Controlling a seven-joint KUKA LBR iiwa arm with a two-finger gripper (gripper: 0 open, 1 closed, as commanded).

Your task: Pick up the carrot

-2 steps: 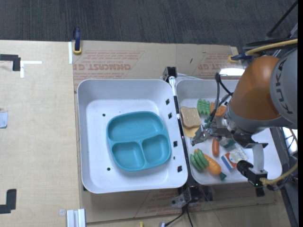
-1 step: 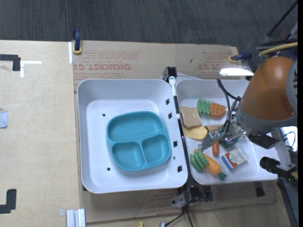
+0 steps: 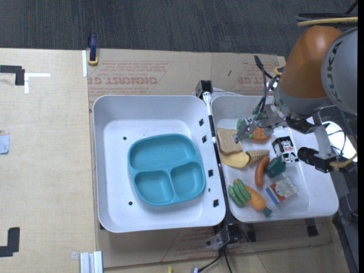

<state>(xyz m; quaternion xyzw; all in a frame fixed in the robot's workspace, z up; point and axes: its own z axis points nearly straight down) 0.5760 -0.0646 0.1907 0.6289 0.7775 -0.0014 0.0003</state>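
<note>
Chunky grey arm (image 3: 341, 67) with a big glossy orange band (image 3: 307, 61), black cables trailing around its metal tool (image 3: 250, 127).

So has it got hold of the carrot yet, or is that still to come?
Not yet. The carrot lies untouched near the front of the right bin, beside the green vegetable. The gripper is low over the far end of that bin, near the bread slice, well short of the carrot. Reaching it, gripping it and lifting it are all still to do.
</note>
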